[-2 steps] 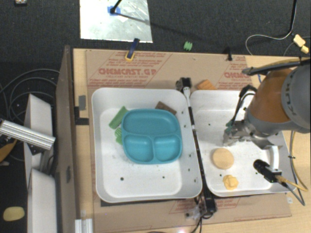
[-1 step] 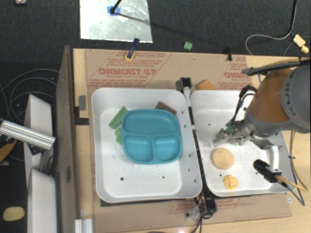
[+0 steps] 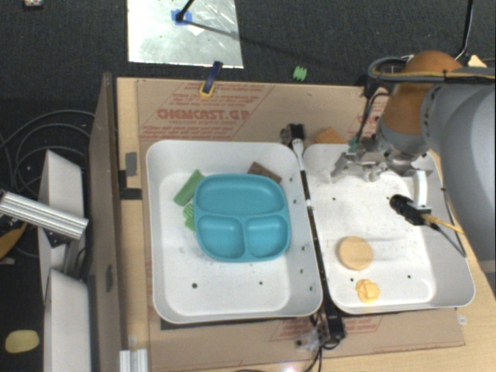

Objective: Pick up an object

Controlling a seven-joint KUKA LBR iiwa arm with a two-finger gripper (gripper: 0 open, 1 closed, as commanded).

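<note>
My gripper (image 3: 355,172) hangs over the far left part of the right bin (image 3: 446,285), open, with nothing between its fingers. A round tan disc (image 3: 356,252) lies in the near half of that bin, well in front of the gripper. A small yellow lump (image 3: 367,290) sits just nearer than the disc, close to the front rim. The left bin (image 3: 167,285) holds a blue divided plate (image 3: 241,217), a green piece (image 3: 187,187) tucked at the plate's left edge and a brown piece (image 3: 265,170) at its far edge.
The two bins meet along a central rim (image 3: 306,208). They rest on a cardboard sheet (image 3: 201,115), where a small orange piece (image 3: 328,136) lies behind the right bin. The grey arm (image 3: 457,130) fills the right side above the bin.
</note>
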